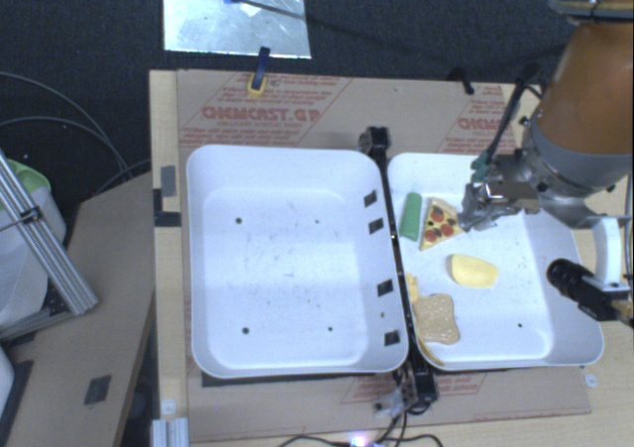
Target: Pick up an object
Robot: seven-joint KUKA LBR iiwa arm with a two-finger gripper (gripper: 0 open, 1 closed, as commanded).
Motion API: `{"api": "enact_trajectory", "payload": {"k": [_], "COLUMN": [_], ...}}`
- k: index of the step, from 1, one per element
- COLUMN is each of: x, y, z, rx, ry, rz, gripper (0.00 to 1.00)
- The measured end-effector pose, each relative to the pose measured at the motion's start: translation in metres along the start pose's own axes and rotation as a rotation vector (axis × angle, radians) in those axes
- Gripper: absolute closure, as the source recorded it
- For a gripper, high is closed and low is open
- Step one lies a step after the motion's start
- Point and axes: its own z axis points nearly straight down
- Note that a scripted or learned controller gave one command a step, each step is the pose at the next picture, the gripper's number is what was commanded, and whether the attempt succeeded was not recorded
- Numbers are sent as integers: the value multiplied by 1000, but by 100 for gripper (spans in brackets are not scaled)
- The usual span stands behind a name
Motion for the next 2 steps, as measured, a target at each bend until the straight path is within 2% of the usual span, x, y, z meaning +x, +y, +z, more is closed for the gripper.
{"api": "enact_trajectory", "payload": {"k": [1, 2], "x": [73, 59], "y": [1, 1], "z": [-46, -83], "rx": [2, 3], "ry": [3, 1], "rz": [-12, -6], "gripper": [100, 100]}}
